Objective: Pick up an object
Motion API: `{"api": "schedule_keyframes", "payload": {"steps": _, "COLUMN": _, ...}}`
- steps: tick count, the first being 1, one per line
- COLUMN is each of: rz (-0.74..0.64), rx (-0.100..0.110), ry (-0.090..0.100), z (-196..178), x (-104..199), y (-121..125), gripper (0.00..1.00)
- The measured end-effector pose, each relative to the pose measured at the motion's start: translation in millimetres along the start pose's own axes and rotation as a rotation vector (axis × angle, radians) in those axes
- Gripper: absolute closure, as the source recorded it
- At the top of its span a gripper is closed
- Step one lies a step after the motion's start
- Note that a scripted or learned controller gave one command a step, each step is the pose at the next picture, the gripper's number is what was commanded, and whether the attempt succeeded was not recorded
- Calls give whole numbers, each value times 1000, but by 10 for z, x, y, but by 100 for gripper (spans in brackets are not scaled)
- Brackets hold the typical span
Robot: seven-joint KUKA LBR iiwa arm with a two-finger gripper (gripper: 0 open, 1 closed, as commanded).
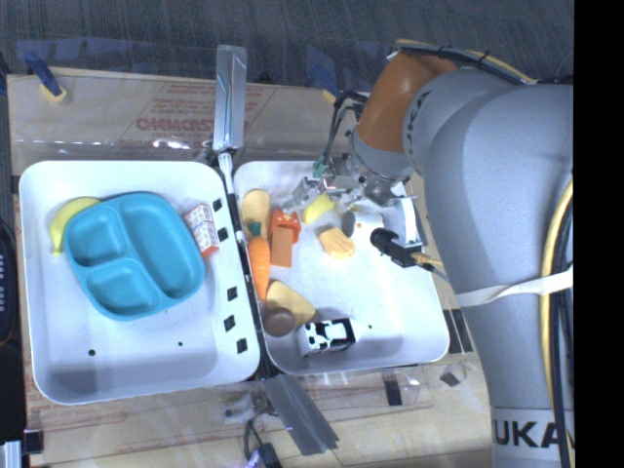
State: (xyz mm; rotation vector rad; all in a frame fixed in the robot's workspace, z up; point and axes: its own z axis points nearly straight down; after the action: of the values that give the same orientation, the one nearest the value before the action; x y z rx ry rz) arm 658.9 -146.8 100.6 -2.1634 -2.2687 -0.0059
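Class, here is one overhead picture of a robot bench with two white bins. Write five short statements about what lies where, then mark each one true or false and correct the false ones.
1. The blue divided tray lies in the left bin. True.
2. The carrot lies in the middle of the left bin. False: it lies in the right bin, along its left wall.
3. The gripper is over the far part of the right bin. True.
4. The black-and-white toy sits on the blue tray. False: it sits near the front edge of the right bin.
5. A yellow piece pokes out from under the blue tray's far left corner. True.
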Motion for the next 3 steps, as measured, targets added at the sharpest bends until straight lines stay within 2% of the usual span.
{"api": "schedule_keyframes", "payload": {"steps": 1, "rz": 246, "rx": -1, "ry": -6, "z": 76, "x": 170, "y": -9, "gripper": 0}}
{"api": "schedule_keyframes", "payload": {"steps": 2, "rz": 216, "rx": 3, "ry": -7, "z": 99, "x": 356, "y": -734, "gripper": 0}}
{"api": "schedule_keyframes", "payload": {"steps": 3, "rz": -16, "rx": -1, "ry": -8, "z": -37, "x": -14, "y": -768, "gripper": 0}}
